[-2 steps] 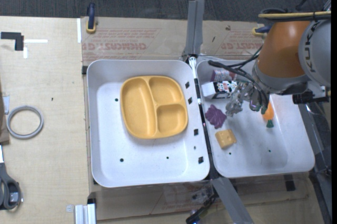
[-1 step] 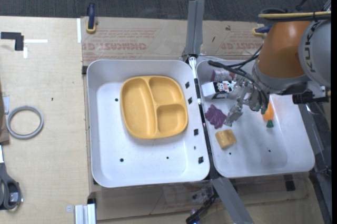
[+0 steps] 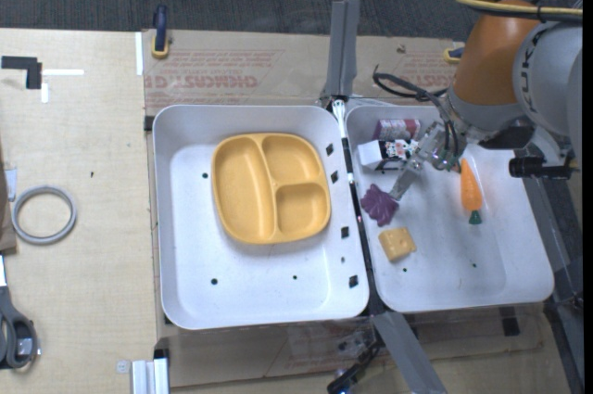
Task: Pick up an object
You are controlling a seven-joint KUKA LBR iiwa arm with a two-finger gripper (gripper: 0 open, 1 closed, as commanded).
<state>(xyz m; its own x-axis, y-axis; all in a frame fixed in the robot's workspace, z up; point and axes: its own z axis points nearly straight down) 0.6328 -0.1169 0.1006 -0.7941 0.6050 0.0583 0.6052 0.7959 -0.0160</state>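
Nothing is lifted yet. The metal two-finger gripper (image 3: 405, 184) hangs low in the right-hand white bin (image 3: 500, 276), just above the crumpled purple piece (image 3: 379, 204); I cannot tell how its jaws stand. The grasp and lift remain.

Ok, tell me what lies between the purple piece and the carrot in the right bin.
In the camera view, the gripper reaches down between the purple piece and the carrot; the rest is bare white bin floor.
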